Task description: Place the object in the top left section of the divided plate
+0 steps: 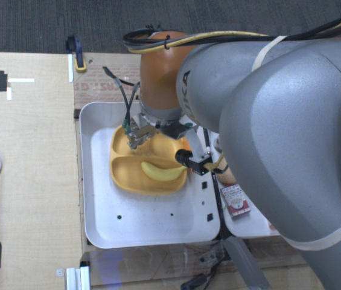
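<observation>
A yellow divided plate [125,177] lies in the left white bin [152,228]. A yellow banana-shaped object [163,172] rests in the plate's lower right section. My gripper [135,139] hangs over the plate's upper left part, just under the orange wrist band [161,71]. Its tip is small and partly covered by the wrist body. The big grey arm hides the plate's upper right part.
The right bin [242,222] holds a small red and white packet [236,199] and a tan item [226,173] near the divider. A black connector [185,157] juts from the wrist over the plate. Bare bin floor lies below the plate.
</observation>
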You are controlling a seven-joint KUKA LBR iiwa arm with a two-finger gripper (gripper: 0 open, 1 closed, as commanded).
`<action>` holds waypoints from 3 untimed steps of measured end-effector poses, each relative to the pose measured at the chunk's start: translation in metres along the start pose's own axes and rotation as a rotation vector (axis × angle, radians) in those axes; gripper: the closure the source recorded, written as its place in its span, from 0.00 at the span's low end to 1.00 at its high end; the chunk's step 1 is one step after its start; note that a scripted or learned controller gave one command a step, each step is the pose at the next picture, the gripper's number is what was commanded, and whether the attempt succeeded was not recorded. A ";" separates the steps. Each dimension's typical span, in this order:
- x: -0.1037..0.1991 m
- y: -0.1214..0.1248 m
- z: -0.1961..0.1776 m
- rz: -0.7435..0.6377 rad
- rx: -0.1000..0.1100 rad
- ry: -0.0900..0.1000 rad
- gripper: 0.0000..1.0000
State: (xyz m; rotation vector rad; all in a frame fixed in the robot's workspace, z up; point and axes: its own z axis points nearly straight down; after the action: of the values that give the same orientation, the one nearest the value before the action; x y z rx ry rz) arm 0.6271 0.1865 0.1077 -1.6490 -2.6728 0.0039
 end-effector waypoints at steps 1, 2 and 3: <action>0.056 -0.037 0.010 0.238 -0.021 -0.003 1.00; 0.087 -0.107 0.012 0.003 -0.018 0.000 1.00; 0.084 -0.107 0.004 0.010 -0.016 -0.001 1.00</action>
State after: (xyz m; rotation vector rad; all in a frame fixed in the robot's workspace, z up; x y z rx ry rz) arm 0.4941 0.2135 0.1041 -1.6671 -2.6719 -0.0167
